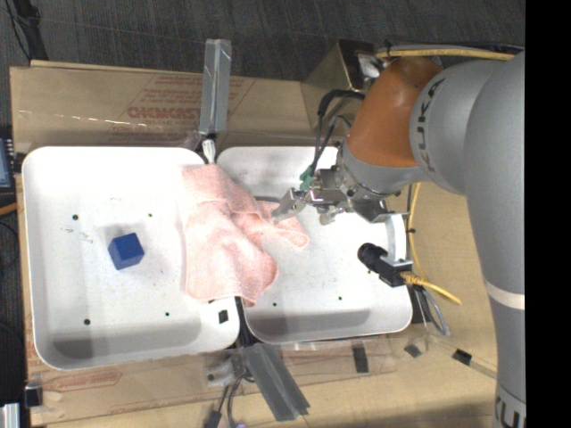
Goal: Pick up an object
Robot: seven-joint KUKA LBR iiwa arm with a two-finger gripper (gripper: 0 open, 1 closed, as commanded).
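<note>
Gripper [290, 205] is down low over the right bin [357, 315], its metal fingers reaching leftward to the edge of the pink cloth [230, 239], and from this slanted view it cannot be told whether they are spread or pinched together, or whether any fabric sits between them. Tip and cloth look to be touching, right where a fold of pink trails into the right bin. That cloth lies crumpled across the divide, draped over the rims where the two bins meet, with most of it on the left bin's side. Behind the gripper, the grey arm [464, 105] with its orange band [393, 105] comes in from the right, cables looping around the wrist. Well apart from all this, over in the left bin [53, 266], a small blue cube [127, 250] sits alone on the white floor.
</note>
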